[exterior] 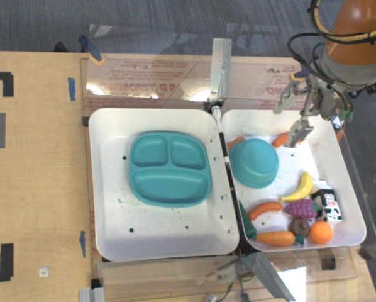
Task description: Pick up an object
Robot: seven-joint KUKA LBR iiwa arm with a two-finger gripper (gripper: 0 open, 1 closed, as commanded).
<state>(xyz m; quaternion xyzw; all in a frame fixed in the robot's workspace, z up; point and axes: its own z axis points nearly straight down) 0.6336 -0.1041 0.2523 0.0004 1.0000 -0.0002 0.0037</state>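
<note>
Small orange piece lies at the right bin's far edge, beside the teal bowl. Tool hangs just beside it; its opening and contents cannot be told. Risk: descent strikes the bowl or nudges the piece away.

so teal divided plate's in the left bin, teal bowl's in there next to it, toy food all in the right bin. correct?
Not quite. The camera view shows the teal bowl in the right bin, near its left wall, not in the left bin. The rest holds: the divided plate sits in the left bin, and the toy food lies in the right bin.
</note>
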